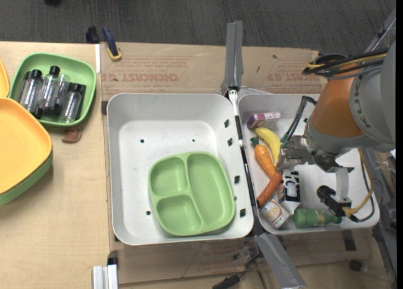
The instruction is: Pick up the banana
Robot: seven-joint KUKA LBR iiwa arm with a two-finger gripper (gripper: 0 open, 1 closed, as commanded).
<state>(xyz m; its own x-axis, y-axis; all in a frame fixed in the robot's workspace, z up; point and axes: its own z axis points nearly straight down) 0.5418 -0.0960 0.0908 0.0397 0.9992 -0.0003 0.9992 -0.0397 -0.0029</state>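
A yellow banana (269,140) lies in the right bin (352,187), near its left wall, curving down toward the middle. Just below and left of it lie two orange carrots (267,171). My gripper (291,155) hangs low in the right bin, just right of the banana's lower end and close to the carrots. The orange-banded wrist (334,114) sits above it and hides much of the hand.
A purple packet (263,118) lies above the banana. A small can (276,213), a green bottle (315,218) and a black-and-white box (290,187) fill the right bin's front. The left bin (126,155) holds a green divided tray (189,193). Bottles (50,96) and yellow plates (22,149) stand at left.
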